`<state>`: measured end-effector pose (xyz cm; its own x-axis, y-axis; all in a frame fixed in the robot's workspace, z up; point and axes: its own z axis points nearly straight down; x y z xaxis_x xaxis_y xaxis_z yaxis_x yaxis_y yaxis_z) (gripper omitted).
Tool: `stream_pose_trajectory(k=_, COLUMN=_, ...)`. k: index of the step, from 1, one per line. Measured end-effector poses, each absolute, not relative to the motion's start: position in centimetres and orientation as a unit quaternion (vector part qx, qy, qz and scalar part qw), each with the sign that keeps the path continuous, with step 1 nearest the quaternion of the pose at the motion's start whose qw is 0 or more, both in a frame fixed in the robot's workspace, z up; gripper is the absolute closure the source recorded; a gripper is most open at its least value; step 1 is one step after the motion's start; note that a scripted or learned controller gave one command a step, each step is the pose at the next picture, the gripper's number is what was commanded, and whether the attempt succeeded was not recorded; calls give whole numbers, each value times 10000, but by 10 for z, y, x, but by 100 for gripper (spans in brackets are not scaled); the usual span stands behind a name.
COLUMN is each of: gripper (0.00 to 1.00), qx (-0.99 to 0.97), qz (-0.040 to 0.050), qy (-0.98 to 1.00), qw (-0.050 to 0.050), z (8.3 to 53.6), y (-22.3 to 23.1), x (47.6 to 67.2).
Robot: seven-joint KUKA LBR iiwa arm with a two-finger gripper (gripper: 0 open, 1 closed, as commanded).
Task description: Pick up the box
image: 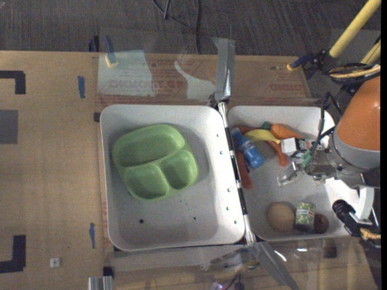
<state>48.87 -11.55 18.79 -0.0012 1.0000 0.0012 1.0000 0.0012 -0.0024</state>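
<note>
- The pincer (294, 173) hangs over the right bin (272, 115), about the middle of its floor; its metal fingers point left and stand narrowly apart with nothing between them.
- The box (288, 145), small and white with a dark and red mark, lies just beyond the pincer toward the far side of the right bin, near but apart from the fingertips.
- An orange carrot (282, 131) lies just behind the box, and a second orange piece (280, 156) rests against the box's left side.
- A yellow banana (259, 135) lies left of the box, with a blue bottle (250, 151) further left and nearer.
- A long red-orange strip (242, 170) lies along the left wall of the right bin, beside the bottle.
- In the near part of the right bin sit a tan ball (280, 216), a small green-labelled can (305, 215) and a dark round thing (320, 223), in a row from left to right, well clear of the box.
- The left bin (157, 222) holds a green divided plate (155, 161), tilted slightly.
- The arm (360, 125) reaches in from the right, its orange band above the grey wrist, the wrist bent so that the pincer stretches leftward, low over the bin floor.
</note>
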Motion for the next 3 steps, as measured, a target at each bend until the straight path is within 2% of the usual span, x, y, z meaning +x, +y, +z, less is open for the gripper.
stream_pose_trajectory(k=1, gripper=0, qx=-7332, qz=-50, qy=-6800, qw=-74, z=97, y=-122, x=581)
stream_pose_trajectory(k=2, gripper=0, qx=-7370, qz=0, qy=-6759, qw=-14, z=86, y=-154, x=479)
stream_pose_trajectory(k=3, gripper=0, qx=-7725, qz=-8, qy=-6350, qw=-15, z=86, y=-175, x=563)
